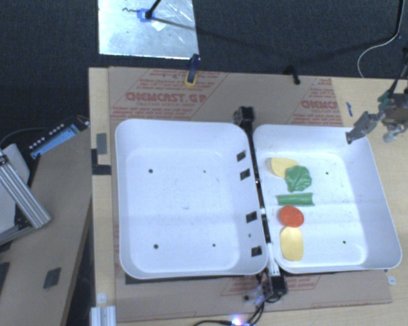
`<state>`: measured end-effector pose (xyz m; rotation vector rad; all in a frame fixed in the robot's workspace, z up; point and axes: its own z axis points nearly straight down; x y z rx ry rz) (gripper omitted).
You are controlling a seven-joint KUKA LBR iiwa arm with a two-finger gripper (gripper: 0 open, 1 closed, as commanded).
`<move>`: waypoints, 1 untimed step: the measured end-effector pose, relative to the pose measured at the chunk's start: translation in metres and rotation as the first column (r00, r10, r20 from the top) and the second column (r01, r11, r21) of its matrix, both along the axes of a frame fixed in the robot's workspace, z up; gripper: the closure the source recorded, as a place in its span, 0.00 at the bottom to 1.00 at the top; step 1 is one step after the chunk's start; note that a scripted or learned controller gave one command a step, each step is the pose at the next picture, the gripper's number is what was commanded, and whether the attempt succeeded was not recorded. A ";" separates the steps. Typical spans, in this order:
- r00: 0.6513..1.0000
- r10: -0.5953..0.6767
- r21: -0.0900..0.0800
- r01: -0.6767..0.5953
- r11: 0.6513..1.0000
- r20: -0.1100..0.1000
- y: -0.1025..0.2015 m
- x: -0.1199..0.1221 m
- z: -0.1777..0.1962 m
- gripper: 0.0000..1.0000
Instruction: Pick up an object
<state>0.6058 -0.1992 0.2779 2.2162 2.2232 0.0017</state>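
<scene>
— In the right-hand bin (374, 182) sits all the pickable stuff, bunched by its left wall; the left bin (183, 195) offers nothing.

— And the gripper (374, 124)?

— Hanging over the right bin's top right corner, jaws spread, gripping nothing.

— Best target?

— I'd say the lower yellow piece (292, 243), then the green leaf (298, 178), with the small red disc (291, 216) trickiest; descend straight, clear of neighbours
</scene>
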 end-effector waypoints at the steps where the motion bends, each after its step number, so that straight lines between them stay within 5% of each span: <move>1: 1.000 0.004 -0.001 -0.004 1.000 0.003 0.000 0.001 0.011 1.00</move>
